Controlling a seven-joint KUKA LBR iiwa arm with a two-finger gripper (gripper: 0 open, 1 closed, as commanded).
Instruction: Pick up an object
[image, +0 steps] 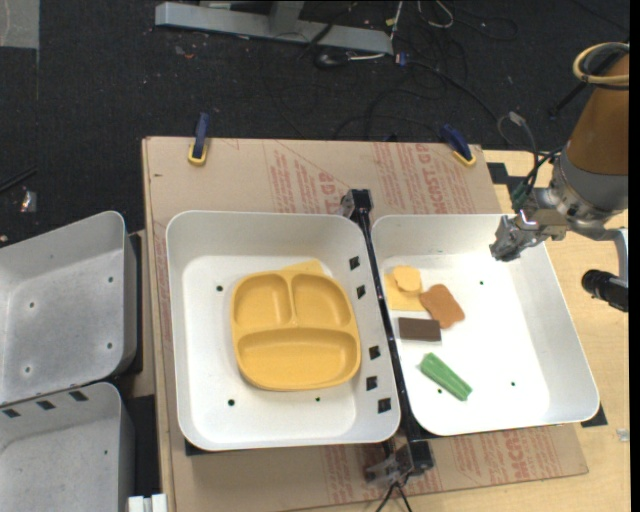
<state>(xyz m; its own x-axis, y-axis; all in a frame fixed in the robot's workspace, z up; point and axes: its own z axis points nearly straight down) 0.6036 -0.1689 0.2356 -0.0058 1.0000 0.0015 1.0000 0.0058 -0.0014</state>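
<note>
On the bench, the left bin (200, 260) holds a yellow divided tray (296, 332). Inside the right bin (540, 340) lie a yellow disc (406, 279), orange piece (442, 304), brown block (419, 330) and green piece (444, 377). Above that bin's far right corner, the gripper (507, 243) is too small and blurred to tell its state.

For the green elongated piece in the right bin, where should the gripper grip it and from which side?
Probably across the middle of the green elongated piece, coming straight down. It lies flat and diagonal on the right white bin, apart from the dark brown block, so fingers fit beside its long sides.
</note>
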